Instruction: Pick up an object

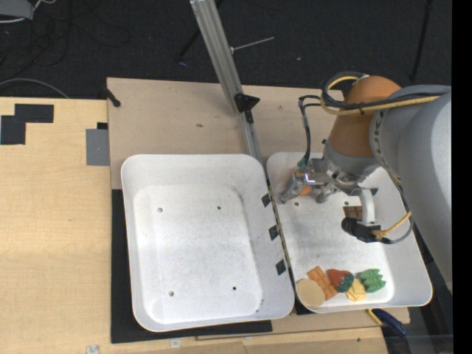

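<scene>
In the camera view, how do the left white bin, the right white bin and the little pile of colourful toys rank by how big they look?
1. Left shallow white bin, largest.
2. Right shallow white bin, partly covered by the grey arm, so less sure.
3. Cluster of small colourful toy pieces in its near end, smallest by far.

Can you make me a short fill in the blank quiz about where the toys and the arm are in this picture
1. The pile of small toys lies in the ____ bin.
2. The toys sit at that bin's ____ edge in the camera view.
3. The gripper hangs over the right bin's ____ end.
4. The band above the arm's wrist is ____.

Missing words: right; near; far; orange
</scene>
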